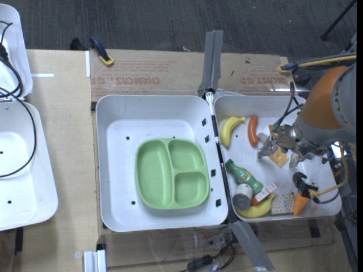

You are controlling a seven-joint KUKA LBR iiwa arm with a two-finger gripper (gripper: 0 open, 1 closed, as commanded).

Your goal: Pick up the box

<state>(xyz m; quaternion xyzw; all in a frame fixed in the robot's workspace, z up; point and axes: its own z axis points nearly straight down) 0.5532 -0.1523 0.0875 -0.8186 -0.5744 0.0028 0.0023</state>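
Camera view: I watched one fixed camera looking down at a slant on the tabletop (68, 95) with both bins.
Left bin (113, 152): it held a green divided plate (172, 173) near its middle, with three compartments.
Right bin (323, 205): it carried the clutter and the arm's working end.
Arm (323, 103): it reached in from 3 o'clock, the orange band showing above the grey wrist.
Pincer (279, 150): it sat low over the right bin's middle, right above a small yellow-orange piece; I could not tell how far apart it stood or whether it held anything.
Box (265, 192): I took the small red-and-white carton for it; it lay flat and tilted at 6 o'clock from the pincer, apart from it, resting against a yellow banana (255, 209) at the bin's near edge.
Around the box: a green bottle (243, 173) lay at its 10 o'clock, and a can (242, 196) just beside it at 9 o'clock.
Far end of the right bin: a second banana (228, 129) and a red sausage (252, 130) lay at 11 o'clock from the pincer.
Near right corner: an orange carrot (299, 203) lay there.
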